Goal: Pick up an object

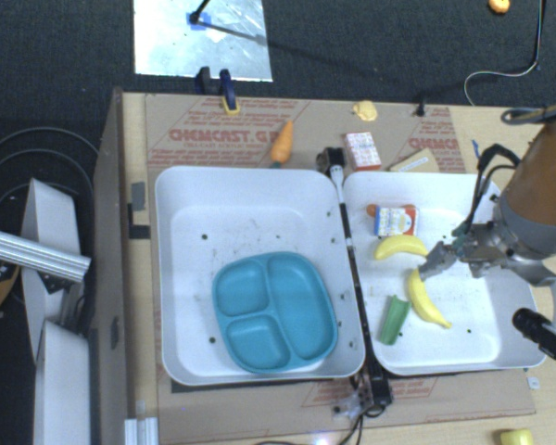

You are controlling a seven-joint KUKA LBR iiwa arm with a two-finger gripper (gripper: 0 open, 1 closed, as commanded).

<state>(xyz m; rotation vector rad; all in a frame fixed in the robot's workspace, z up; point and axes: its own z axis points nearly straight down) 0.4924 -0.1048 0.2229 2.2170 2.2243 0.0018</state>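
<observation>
Near the middle of the right bin (500, 350) lie two yellow bananas: one (400, 247) curved and lying crosswise, the other (426, 298) running lengthwise just nearer, both smooth and bright. My pincer (437, 262) hangs between them, just right of the first and above the second's far tip; I cannot tell whether it is apart or together. A green pepper-like piece (394, 320) lies left of the nearer banana, a red-and-white carton (392, 219) farther off. Across the divide, a blue sectioned tray (273, 311) sits in the left bin (195, 211).
</observation>
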